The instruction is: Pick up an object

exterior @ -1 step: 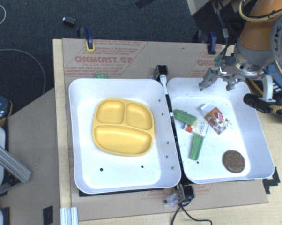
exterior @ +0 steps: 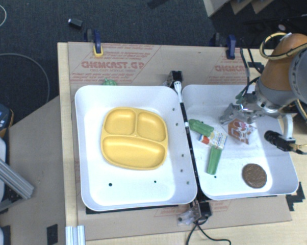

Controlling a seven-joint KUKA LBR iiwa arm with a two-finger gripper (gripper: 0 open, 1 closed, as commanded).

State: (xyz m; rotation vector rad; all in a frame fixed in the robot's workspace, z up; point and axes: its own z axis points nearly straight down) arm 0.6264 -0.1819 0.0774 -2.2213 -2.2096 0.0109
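Bench top is a tan board with faint red print, clamped at the far edge by two clamps with blue handles. Dark carpet around it, loose white cable on the floor at left, cables along the right side. Aluminium extrusion at lower left.

Two shallow white bins, side by side, rounded corners, glossy plastic, touching along a black centre seam.

Left bin: one item, a yellow divided plate, three compartments (two small at the far side, one long at the near side), smooth moulded plastic, roughly centred.

Right bin: four items.
- One short green tube-like piece with a red/orange end, lying slanted near the seam.
- One longer green marker-like stick with a white and orange upper part, just beside the first, running toward the near edge.
- One brown flat disc, textured like a cookie, near the bin's near right corner, apart from the rest.
- One reddish-brown and white crinkly packet-like object, far right area of the bin.

Arm comes in from the right, grey with orange band. Claw is metallic, low over the far right part of the right bin, right at the far edge of the crinkly packet. Claw fingers apart, nothing between them; packet sits on the bin floor just below them.
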